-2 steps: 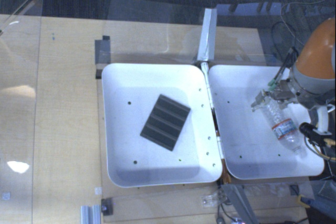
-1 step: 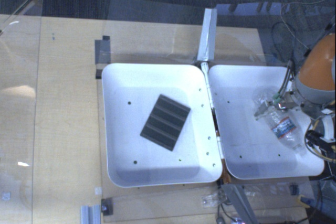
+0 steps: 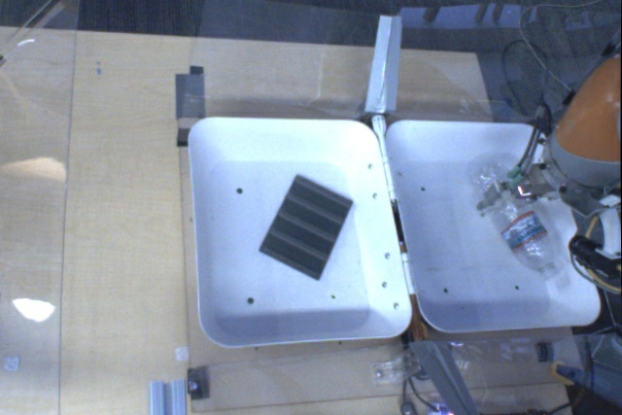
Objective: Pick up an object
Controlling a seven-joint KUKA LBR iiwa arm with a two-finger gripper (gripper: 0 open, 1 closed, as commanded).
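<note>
A dark grey ribbed rectangular block lies tilted in the middle of the left bin. A clear plastic bottle with a blue label lies in the right bin, toward its right side. My gripper reaches in from the right, low over the right bin, just above and left of the bottle's upper end. The orange band of the arm is at the right edge. I see nothing lifted off the bin floor.
The two bins meet at a raised divider, with a metal bracket behind them. Cables hang by the right bin's right rim. A clear panel covers the wooden bench on the left.
</note>
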